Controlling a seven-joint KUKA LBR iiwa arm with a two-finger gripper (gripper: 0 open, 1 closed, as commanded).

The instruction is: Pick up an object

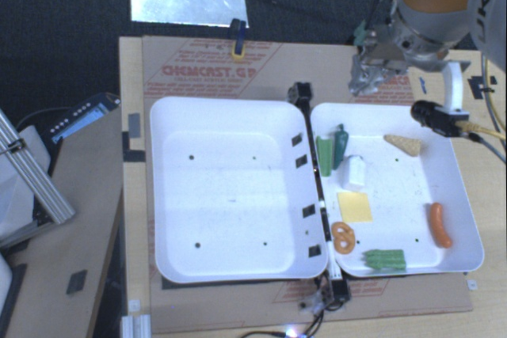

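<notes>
1. My claw (369,81) hangs in the upper right of the frame, over the brown board just past the far rim of the right bin (459,194). It is a blur of metal from this slant, so I cannot tell how it stands, and I see nothing in it.

2. My judgement: I am parked high and clear of the bin so the camera can see every piece before I commit to one.

3. Nearest to me, below and a little left, lie two green pieces (331,150) side by side, hard against the divider between the bins. That wall would crowd a grasp.

4. Just below them sits a small white block (353,172), and below that a flat yellow square (355,206), which looks too thin to pinch easily.

5. To my lower right a tan wedge (404,144) lies alone near the far rim, with open floor around it. I judge it the easiest reach.

6. Further down, an orange sausage (440,225) rests near the right wall, well apart from the rest.

7. At the near edge lie a pretzel (343,237) and a green block (384,259), close together.

8. The left bin (230,186) fills the middle of the frame; any pick must come from the right one.
</notes>
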